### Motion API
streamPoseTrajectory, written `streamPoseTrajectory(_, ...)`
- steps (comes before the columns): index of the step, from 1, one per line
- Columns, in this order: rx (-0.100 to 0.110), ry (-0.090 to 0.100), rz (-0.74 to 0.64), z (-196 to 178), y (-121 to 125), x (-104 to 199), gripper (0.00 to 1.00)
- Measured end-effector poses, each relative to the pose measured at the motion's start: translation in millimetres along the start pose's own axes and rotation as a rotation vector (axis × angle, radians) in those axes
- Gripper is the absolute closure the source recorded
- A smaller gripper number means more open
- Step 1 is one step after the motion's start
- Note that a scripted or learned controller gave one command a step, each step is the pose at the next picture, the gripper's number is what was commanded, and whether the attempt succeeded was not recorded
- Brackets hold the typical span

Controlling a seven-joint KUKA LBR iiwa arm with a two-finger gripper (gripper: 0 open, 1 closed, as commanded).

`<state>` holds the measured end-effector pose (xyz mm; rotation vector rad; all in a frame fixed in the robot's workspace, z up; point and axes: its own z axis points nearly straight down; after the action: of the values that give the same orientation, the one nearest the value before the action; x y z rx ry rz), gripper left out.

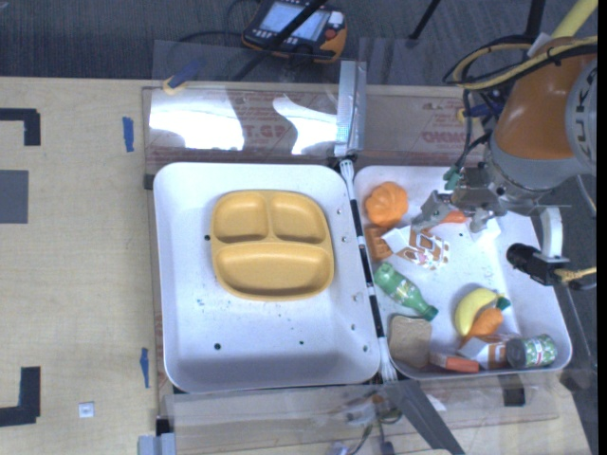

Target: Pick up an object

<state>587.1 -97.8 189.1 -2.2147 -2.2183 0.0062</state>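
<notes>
My gripper [462, 209] hangs over the back of the right bin [450, 282], just right of a round orange fruit [386, 203]. A small orange-red piece [455, 219] shows right under it. A white snack packet with orange marks [425, 246] lies just in front of the gripper. Further forward lie a green bottle [403, 290], a yellow banana [472, 305] with an orange carrot [488, 322] against it, a can [531, 352] and a brown bread slice [410, 341].
The left bin [180, 254] holds a yellow divided plate [272, 243]. A small orange block [378, 245] sits by the wall between the bins. A thin red-orange stick [455, 363] lies at the right bin's front edge.
</notes>
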Motion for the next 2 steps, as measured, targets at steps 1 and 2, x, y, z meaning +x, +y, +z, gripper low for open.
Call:
streamPoseTrajectory(1,-0.012,-0.005,-0.19,103.0,-18.5,0.2,0.0)
streamPoseTrajectory(2,-0.004,-0.003,-0.257,103.7,59.6,-9.9,0.0)
